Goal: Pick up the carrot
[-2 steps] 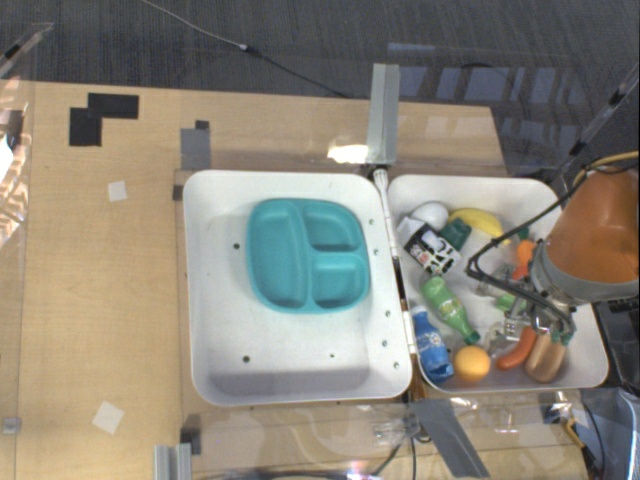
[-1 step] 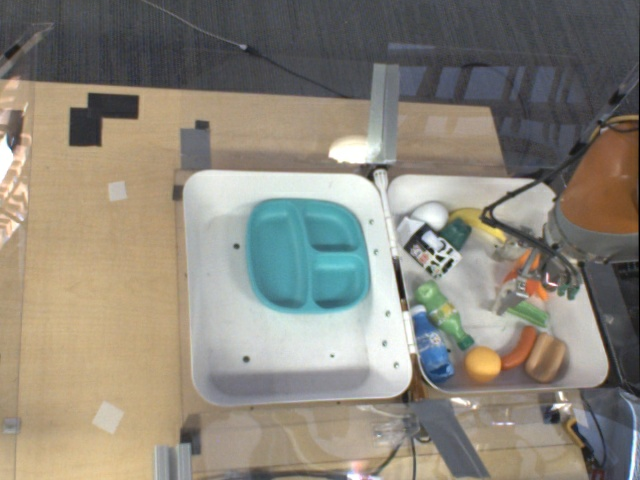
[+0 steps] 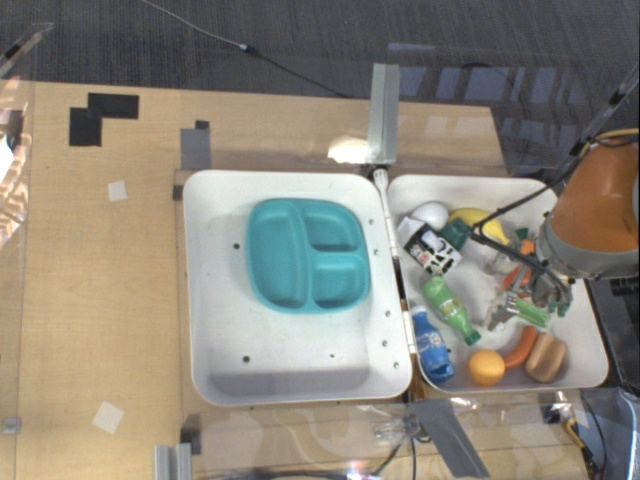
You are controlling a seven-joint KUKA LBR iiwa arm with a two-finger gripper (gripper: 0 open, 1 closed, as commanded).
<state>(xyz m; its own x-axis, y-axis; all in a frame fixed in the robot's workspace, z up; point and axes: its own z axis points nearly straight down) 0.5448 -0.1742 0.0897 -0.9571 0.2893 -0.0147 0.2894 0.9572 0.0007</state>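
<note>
- Camera view: The grey arm [image 3: 596, 208], orange band above its wrist, reaches in from the right over the right bin [image 3: 598, 366], its pincer [image 3: 530, 293] low among a crowd of toy groceries.
- Whether the pincer is open or closed cannot be told from here; it is a tangle of dark parts over the clutter, and nothing can be seen held in it.
- The carrot [image 3: 519, 348], a short orange piece, lies near the bin's front edge, between an orange [image 3: 487, 367] and a brown potato-like item [image 3: 545, 357], touching or nearly touching both. It sits just in front of the pincer.
- Also in that bin: a green bottle [image 3: 449, 310], a blue bottle [image 3: 432, 346], a banana [image 3: 478, 221] and a black-and-white carton [image 3: 430, 251].
- The left bin [image 3: 220, 268] holds a teal divided plate [image 3: 306, 254]. Both bins rest on the pale wooden worktop [image 3: 90, 298].
- By the look of it the pick is not yet made: the carrot rests on the bin floor, and closing on it and lifting are left to do, with close neighbours likely to crowd the grasp.
</note>
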